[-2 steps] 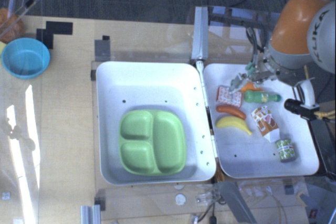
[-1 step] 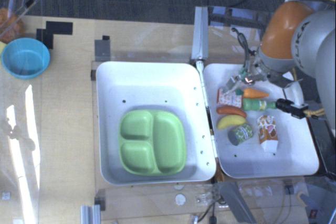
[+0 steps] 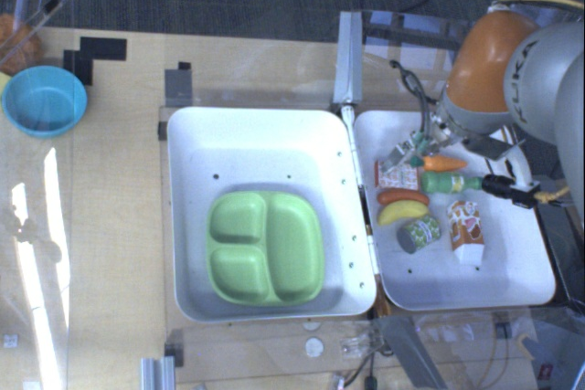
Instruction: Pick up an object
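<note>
Right bin (image 3: 512, 288): one of two white bins; it bears all the loose items, six by count; nearest is one small carton (image 3: 465, 228) with red-orange print, lying toward the bin's middle right; just left of it one round green-labelled can (image 3: 419, 233).
Fruit and bottle: one yellow banana (image 3: 403, 212) just above the can; one red sausage-shaped piece (image 3: 402, 195) touching the banana's far side; one green bottle (image 3: 450, 183) lying on its side to the right of these; one orange carrot (image 3: 443, 163) just beyond the bottle.
Gripper (image 3: 413, 151): low over the far left part of the right bin, at the end of the grey arm (image 3: 548, 78); carrot just to its right, red piece just below; whether it is spread or pinching cannot be told.
Left bin (image 3: 192, 151): holds one green divided tray (image 3: 266, 246), three compartments.
Bench, far left: one blue bowl (image 3: 45, 100).
</note>
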`<action>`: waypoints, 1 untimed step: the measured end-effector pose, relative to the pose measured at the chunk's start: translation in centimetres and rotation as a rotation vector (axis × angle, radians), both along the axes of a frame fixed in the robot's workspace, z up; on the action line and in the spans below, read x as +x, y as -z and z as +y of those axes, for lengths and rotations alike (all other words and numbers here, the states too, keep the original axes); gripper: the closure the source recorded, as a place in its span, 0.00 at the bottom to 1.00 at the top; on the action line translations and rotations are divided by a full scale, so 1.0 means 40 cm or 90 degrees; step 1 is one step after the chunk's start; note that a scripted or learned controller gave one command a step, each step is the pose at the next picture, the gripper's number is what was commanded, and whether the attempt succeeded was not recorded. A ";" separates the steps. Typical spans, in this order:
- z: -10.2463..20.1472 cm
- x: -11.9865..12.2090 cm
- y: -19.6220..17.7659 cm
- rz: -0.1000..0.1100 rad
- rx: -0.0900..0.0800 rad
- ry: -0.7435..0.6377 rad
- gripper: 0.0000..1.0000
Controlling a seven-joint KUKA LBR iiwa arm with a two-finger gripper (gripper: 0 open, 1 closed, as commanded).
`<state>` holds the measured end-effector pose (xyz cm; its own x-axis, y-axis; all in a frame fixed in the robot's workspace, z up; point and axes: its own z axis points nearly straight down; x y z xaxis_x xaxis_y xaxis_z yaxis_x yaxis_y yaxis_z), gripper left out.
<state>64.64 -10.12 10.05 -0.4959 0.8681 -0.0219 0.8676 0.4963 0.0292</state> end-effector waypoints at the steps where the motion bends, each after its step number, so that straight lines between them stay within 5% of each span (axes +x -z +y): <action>1: 0.018 -0.068 0.000 -0.002 0.000 -0.036 0.00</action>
<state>61.91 -9.41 10.05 -0.5445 0.8384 -0.0239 0.8379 0.5450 0.0310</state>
